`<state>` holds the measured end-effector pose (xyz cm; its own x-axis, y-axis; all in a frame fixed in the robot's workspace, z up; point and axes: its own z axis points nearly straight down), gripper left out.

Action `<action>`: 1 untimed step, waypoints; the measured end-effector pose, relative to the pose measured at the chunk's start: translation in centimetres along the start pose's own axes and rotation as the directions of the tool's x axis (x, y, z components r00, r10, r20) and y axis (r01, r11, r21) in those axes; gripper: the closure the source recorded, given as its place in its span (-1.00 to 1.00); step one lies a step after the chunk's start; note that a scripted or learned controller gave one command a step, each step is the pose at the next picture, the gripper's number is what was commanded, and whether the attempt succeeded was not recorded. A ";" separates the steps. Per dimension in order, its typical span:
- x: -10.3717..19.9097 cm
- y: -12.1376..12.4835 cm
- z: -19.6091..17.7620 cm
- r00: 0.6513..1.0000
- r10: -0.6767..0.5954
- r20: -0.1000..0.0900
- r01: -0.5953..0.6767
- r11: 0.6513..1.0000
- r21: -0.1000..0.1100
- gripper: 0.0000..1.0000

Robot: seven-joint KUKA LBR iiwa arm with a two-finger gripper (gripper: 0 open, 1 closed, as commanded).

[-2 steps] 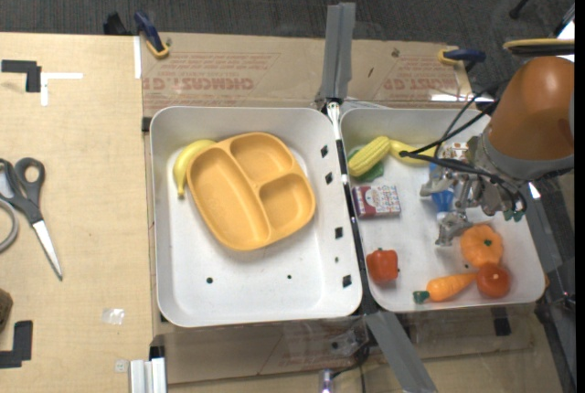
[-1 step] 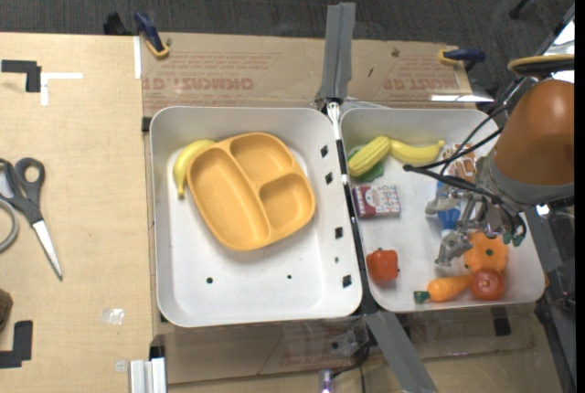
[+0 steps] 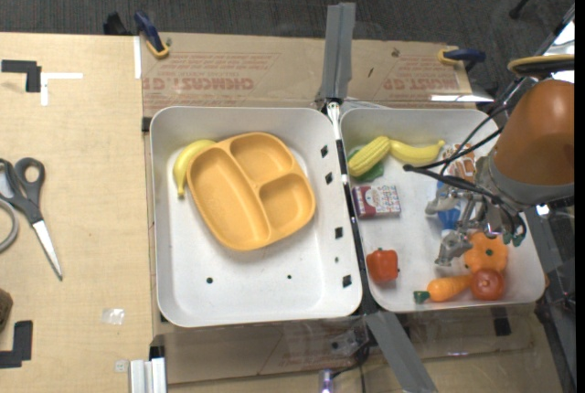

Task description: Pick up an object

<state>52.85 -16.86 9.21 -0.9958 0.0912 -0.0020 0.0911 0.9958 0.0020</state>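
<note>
The arm's orange band (image 3: pixel 545 133) hangs over the right bin (image 3: pixel 402 295). Below it my gripper (image 3: pixel 460 245) reaches down among the toys at the bin's right side. Its metal fingers (image 3: pixel 451 251) stand beside an orange pepper-like toy (image 3: pixel 485 253), with a blue object (image 3: pixel 446 215) just left of them. A carrot (image 3: pixel 447 288) and a red tomato (image 3: pixel 487 284) lie close under the gripper. Nothing shows clearly between the fingers.
The right bin also holds a corn cob (image 3: pixel 368 154), a banana (image 3: pixel 417 151), a red-and-white card box (image 3: pixel 377 200) and a red pepper (image 3: pixel 383 265). The left bin (image 3: pixel 183 291) holds a yellow divided plate (image 3: pixel 249 190) over a banana (image 3: pixel 187 162). Scissors (image 3: pixel 33 208) lie on the bench at left.
</note>
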 end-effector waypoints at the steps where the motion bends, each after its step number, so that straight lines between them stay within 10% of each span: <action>1: 0.0 0.0 0.0 1.000 0.000 0.000 0.000 1.000 0.000 -1.00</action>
<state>52.85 -16.87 9.21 -0.9958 0.0913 -0.0020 0.0913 0.9958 0.0020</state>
